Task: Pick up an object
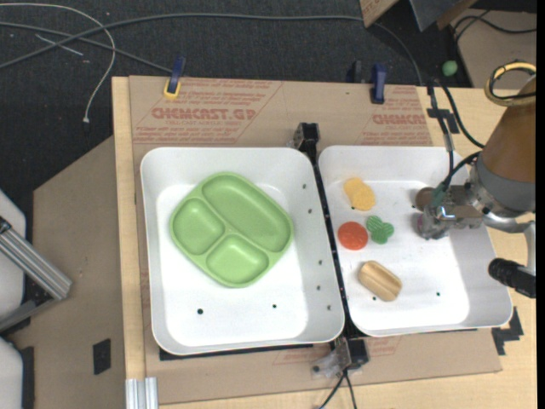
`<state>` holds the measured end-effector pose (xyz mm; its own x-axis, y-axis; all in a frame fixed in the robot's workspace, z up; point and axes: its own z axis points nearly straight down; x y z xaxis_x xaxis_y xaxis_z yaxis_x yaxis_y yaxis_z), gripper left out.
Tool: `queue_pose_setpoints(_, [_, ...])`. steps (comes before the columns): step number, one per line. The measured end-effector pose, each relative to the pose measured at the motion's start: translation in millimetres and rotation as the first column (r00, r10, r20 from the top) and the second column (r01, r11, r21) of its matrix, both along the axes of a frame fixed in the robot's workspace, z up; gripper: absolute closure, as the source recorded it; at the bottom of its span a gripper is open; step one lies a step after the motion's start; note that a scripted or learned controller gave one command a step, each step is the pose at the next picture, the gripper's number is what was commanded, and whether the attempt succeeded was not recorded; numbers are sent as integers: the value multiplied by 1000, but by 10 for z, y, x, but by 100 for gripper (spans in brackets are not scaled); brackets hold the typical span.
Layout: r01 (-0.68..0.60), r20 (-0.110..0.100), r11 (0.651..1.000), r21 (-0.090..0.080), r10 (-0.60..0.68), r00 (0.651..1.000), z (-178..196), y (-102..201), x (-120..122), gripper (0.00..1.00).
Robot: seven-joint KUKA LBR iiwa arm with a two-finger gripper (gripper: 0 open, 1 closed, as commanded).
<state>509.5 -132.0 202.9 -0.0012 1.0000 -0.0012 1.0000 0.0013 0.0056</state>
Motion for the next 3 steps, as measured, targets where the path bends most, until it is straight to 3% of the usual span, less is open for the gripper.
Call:
queue_pose_setpoints(1, [0, 0, 1000, 0, 0, 1000, 358, -1, 13, 100])
queue_pose_setpoints(3, [-4, -4, 1000, 2, 4, 1000, 208, 965, 443, 100])
